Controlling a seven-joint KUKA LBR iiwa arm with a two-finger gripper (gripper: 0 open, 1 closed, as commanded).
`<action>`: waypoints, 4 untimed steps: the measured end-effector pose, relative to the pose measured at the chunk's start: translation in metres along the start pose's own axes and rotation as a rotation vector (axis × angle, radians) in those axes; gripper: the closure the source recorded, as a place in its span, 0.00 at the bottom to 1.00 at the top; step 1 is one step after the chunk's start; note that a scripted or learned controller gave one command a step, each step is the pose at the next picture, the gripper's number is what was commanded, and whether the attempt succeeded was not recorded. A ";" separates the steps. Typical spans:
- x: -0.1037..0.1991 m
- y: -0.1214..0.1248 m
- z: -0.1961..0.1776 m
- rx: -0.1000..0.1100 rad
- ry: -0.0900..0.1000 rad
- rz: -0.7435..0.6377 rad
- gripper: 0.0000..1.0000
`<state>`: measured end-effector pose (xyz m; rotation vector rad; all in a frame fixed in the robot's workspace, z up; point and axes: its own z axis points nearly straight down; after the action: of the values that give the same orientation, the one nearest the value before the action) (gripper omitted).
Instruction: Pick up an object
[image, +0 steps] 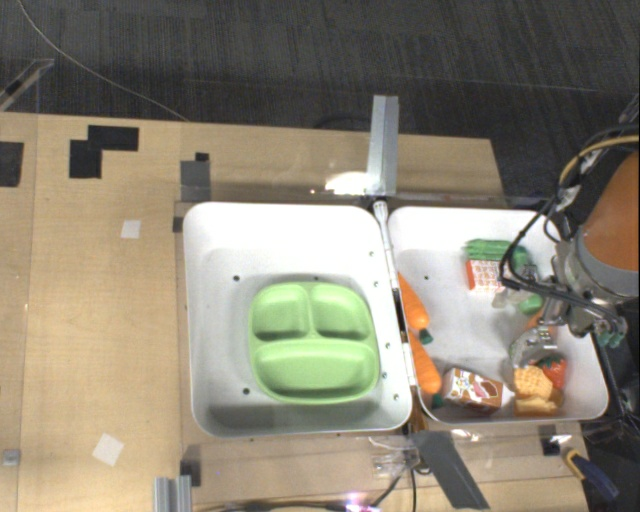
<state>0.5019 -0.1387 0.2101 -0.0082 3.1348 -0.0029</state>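
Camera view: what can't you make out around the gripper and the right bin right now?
- Gripper: small and blurred low in the right white bin, so its finger state is unreadable.
- Red and orange toy items beneath the gripper: contact with them cannot be judged, partly covered by the gripper.
- Green-topped red and white packet: label too small to read.
- Grey arm with orange band: cut off by the right edge.

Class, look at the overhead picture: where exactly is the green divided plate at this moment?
The green divided plate lies in the left white bin, toward its near right part, across the divider from the carrots in the right bin.
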 end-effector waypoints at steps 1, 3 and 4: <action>-0.011 -0.009 0.097 0.002 -0.008 -0.117 0.00; -0.027 0.009 0.120 0.000 -0.012 -0.096 0.00; -0.001 0.032 0.116 0.021 -0.030 -0.045 0.00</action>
<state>0.5031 -0.1072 0.0940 -0.0785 3.1037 -0.0360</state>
